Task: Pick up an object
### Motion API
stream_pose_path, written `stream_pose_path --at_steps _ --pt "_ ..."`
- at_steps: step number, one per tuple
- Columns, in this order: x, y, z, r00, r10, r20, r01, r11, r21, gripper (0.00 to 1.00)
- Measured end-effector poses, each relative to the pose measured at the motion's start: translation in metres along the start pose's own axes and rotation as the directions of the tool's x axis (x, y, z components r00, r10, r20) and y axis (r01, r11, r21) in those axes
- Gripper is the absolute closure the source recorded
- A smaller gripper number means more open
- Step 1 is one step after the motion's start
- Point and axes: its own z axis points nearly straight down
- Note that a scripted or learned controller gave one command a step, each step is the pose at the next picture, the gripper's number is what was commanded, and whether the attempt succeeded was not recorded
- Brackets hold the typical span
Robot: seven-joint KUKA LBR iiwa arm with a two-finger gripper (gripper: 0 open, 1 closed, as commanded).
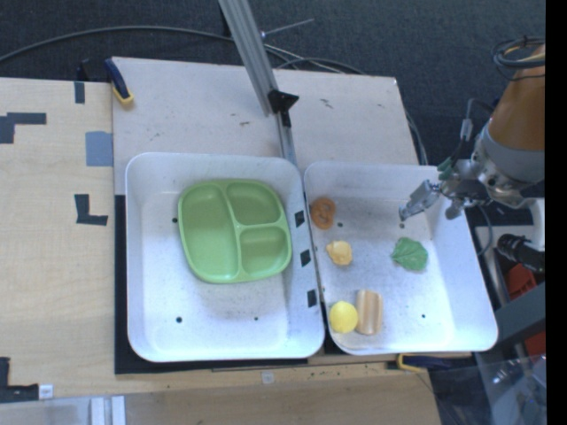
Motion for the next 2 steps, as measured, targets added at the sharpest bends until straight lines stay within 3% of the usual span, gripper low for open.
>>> stream_pose_path --at_steps 1,2 --pt "0.0 0.0 0.0 1.0 0.001 0.0 -0.001 1.0 0.0 0.0" --pt "-0.006 0.006 0.049 1.0 0.001 0.001 -0.001 1.0 0.004 0.0"
